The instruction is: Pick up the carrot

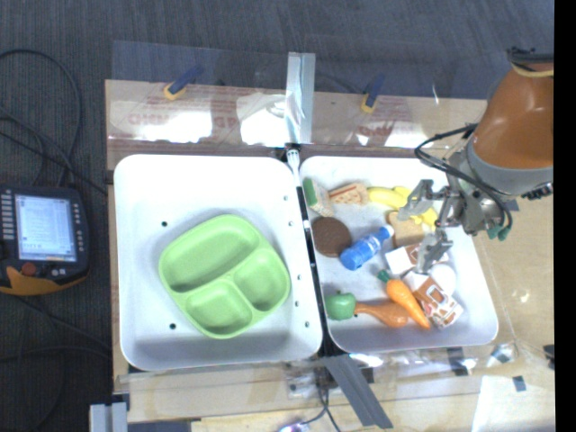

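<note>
Progress looks early: the small tapered orange plastic carrot (407, 301) lies untouched toward the near right of the right-hand shallow white bin (482, 331), among other toy foods. The metal two-finger gripper (429, 225) hangs just above and beyond it, jaws spread wide around nothing, so descent, closing and lift all remain.

A glossy blue plastic bottle (364, 248) lies left of the gripper, and a smooth green three-compartment plate (225, 275) sits in the left bin.

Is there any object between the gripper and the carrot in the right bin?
Nothing visible stands between them. The gripper hangs above the right bin, and the carrot lies just below it in the view, its top uncovered, though a white and red box touches its right side.
</note>
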### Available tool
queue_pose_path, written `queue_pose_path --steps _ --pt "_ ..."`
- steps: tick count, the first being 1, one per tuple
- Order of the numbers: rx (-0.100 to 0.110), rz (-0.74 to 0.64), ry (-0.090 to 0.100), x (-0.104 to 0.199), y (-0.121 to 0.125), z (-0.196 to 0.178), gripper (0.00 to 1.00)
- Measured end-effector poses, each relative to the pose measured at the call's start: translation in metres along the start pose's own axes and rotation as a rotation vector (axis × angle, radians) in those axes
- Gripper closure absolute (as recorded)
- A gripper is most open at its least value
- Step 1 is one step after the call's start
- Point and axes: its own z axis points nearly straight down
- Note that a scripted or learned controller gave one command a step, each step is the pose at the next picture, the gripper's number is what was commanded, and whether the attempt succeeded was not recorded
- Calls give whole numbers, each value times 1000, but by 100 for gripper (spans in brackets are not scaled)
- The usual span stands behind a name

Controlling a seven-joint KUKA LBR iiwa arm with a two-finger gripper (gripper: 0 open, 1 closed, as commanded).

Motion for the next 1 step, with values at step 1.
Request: queue_pose_path --steps 1 --pt "0 -94 -5 22 48 108 0"
